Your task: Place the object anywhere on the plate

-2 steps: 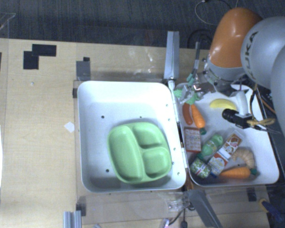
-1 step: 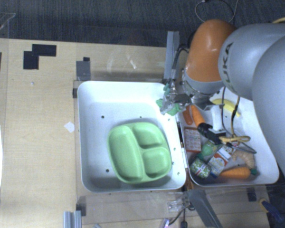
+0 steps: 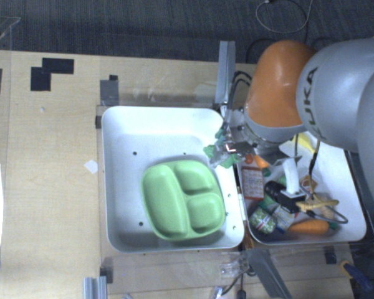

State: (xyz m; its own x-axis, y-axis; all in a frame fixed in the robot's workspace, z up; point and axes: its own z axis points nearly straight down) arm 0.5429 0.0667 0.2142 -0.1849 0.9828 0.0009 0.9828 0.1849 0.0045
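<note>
The pincer [image 3: 226,147] hangs over the seam between the two white bins, just past the upper right corner of the green plate [image 3: 183,198], and something small and greenish [image 3: 213,152] sits at its tip; whether that is the object, and whether it is gripped or merely lying beneath, is too blurred to tell, as is the pincer's state. If it is the object, it is near the plate's corner but not on it. The plate lies flat in the left bin [image 3: 121,167], its three compartments bare, so the placing looks not yet done. The right bin [image 3: 352,185] holds a jumble, including a carrot [image 3: 308,227] and a small packet [image 3: 252,182], probably the stock to pick from. The arm [image 3: 336,86] bears the letters "UKA", part of KUKA. The worktop [image 3: 43,185] carries black square marks.
</note>
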